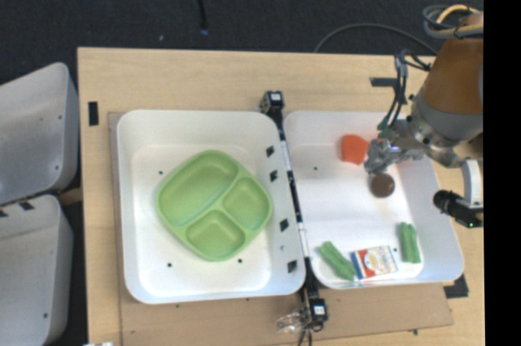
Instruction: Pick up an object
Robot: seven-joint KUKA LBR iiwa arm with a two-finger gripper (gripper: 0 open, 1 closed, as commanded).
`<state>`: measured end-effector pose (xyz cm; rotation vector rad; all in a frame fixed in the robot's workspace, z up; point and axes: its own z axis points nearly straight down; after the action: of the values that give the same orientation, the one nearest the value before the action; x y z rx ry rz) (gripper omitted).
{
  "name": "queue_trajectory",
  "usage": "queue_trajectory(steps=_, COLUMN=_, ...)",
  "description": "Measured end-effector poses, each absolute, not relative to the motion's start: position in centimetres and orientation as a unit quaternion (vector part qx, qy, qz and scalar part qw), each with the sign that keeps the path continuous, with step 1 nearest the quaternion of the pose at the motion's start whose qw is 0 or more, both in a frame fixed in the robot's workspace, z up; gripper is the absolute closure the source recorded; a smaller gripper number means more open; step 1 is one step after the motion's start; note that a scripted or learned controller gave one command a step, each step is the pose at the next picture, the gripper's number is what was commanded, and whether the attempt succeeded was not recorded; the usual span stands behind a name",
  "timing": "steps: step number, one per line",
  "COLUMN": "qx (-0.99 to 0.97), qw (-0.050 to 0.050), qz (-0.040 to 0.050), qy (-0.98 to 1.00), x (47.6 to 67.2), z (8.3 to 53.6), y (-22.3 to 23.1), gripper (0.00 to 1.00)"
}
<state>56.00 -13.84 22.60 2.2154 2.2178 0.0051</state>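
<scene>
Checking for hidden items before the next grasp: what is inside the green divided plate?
The green divided plate in the left bin shows three bare compartments. Whatever lies beneath the plate is covered.

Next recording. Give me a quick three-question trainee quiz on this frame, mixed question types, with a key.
1. True or false: the green divided plate lies in the left bin.
2. Which lies nearest the gripper? A) brown round object B) small printed packet C) green plate
3. How many green stick-shaped pieces lie in the right bin?

Key: 1 true; 2 A; 3 two, one left of the packet and one right of it.
</scene>
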Motion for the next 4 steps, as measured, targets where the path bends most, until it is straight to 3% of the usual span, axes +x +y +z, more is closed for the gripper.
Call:
queue_trajectory(steps=1, qx=0.706, qw=0.003, qz=0.0015, qy=0.708, x=56.1, z=27.0, y=-14.0, gripper=1.00)
queue_trajectory(steps=2, qx=0.705, qw=0.001, qz=0.0007, qy=0.709, x=57.4, z=26.5, y=-8.8, gripper=1.00)
queue_trajectory(steps=3, qx=0.705, qw=0.000, qz=0.0001, qy=0.709, x=56.7, z=26.3, y=-4.4, gripper=1.00)
queue_trajectory(steps=4, qx=0.705, qw=0.000, qz=-0.0004, qy=0.709, x=57.4, z=25.5, y=-0.1, gripper=1.00)
